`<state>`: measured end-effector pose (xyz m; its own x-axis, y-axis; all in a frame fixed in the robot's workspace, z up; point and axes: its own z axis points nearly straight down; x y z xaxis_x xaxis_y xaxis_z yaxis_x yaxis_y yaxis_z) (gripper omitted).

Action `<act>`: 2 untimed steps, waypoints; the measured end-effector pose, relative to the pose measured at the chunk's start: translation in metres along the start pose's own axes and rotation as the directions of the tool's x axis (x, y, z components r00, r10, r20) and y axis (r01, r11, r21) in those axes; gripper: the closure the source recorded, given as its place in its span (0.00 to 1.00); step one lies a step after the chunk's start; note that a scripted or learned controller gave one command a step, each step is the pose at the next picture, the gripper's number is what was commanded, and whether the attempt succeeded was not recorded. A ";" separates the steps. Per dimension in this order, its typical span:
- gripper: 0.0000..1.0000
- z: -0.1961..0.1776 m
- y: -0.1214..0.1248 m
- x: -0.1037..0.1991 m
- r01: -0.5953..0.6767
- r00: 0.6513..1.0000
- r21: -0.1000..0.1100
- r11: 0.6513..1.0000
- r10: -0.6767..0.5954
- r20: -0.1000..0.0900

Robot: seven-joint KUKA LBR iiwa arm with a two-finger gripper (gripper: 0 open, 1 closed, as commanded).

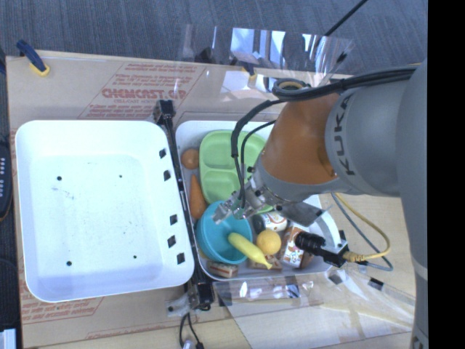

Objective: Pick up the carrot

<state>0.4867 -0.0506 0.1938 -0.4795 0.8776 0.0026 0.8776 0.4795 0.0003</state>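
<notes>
Carrot point(196, 197) lies lengthwise against the right bin's left wall point(182, 195), at about 9 o'clock from the blue bowl point(218, 237). The jaws point(236, 211) hover over that bowl; whether they are released or clenched, I cannot tell. A good grasp means shifting toward 9 o'clock and closing across the carrot's width, though wall and bowl leave scant room; the green tray point(221, 162) crowds 12 o'clock

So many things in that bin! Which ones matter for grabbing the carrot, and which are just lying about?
For the job:
carrot
gripper

Lying about:
green divided plate
blue bowl
banana
lemon
left bin
</notes>
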 end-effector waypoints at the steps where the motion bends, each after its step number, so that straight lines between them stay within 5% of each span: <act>1: 1.00 0.003 0.083 0.113 -0.090 0.996 0.006 0.996 0.090 -0.003; 2: 1.00 -0.077 0.031 0.071 -0.252 0.968 0.003 0.968 0.252 0.002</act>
<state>0.4798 0.0266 0.2711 -0.2424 0.9702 0.0007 0.9702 0.2424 -0.0038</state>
